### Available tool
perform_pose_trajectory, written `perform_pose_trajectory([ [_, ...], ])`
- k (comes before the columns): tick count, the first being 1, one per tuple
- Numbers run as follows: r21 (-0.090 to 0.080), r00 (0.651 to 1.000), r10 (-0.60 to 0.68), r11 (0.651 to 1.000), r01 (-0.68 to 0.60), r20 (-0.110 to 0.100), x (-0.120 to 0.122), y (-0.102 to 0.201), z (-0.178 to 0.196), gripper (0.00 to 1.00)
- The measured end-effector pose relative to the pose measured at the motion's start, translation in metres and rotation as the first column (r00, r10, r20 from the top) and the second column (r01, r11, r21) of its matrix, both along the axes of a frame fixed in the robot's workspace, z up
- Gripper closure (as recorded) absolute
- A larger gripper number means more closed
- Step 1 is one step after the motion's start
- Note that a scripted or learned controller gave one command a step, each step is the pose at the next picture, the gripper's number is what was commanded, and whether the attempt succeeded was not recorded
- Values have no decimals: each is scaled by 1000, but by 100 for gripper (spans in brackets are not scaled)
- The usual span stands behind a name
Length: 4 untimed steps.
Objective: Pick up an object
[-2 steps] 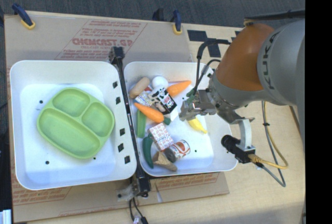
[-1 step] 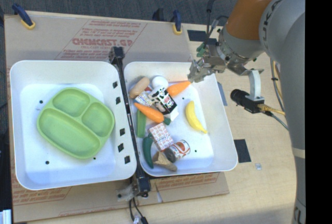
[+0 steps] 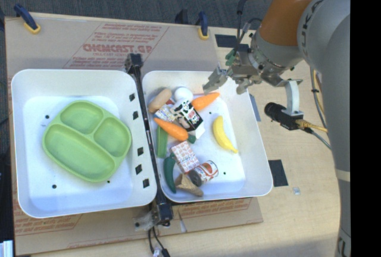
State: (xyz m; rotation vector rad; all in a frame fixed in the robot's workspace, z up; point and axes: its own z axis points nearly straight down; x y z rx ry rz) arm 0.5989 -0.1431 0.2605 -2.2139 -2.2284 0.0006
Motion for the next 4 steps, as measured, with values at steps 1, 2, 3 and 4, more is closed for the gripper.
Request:
perform_pose_trajectory([
  [1,0,1000,-1,1000,1,-4,-113,-8,-80,0],
  [2,2,1000,1,1000,-1,1,-86,4,-166,0],
  [3,4,1000,8,1000,-8,5,-83,5,-154,100],
  [4,-3,1000,-2,1000,2,5,-110,-65,-24,100],
])
